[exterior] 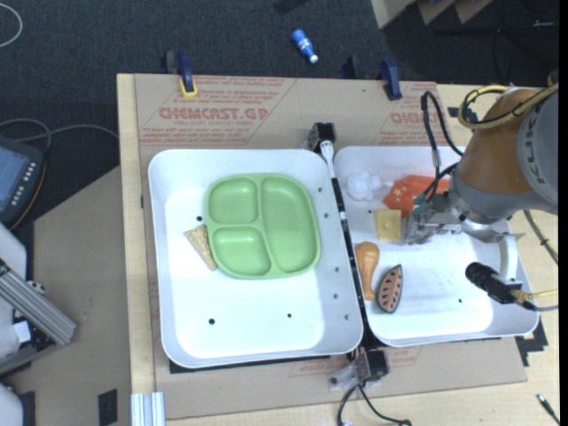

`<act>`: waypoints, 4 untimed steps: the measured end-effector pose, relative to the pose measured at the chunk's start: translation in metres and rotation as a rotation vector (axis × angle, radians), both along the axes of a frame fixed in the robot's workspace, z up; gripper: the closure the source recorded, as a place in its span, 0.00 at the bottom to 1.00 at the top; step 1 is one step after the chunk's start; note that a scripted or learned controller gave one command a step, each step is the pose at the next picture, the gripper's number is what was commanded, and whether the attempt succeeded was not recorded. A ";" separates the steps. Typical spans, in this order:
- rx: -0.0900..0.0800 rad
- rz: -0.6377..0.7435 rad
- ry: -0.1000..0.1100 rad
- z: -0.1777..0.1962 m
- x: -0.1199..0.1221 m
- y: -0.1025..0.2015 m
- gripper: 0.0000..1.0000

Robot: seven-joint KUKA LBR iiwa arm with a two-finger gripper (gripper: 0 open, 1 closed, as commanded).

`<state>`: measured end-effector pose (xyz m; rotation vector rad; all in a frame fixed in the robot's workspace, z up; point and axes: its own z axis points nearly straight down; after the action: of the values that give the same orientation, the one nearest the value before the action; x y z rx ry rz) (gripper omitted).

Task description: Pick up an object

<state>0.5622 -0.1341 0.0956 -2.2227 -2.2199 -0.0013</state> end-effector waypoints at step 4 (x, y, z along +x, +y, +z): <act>0.000 0.008 -0.004 0.139 0.023 0.061 1.00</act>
<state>0.5856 -0.0727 0.2345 -2.2159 -2.2300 -0.0054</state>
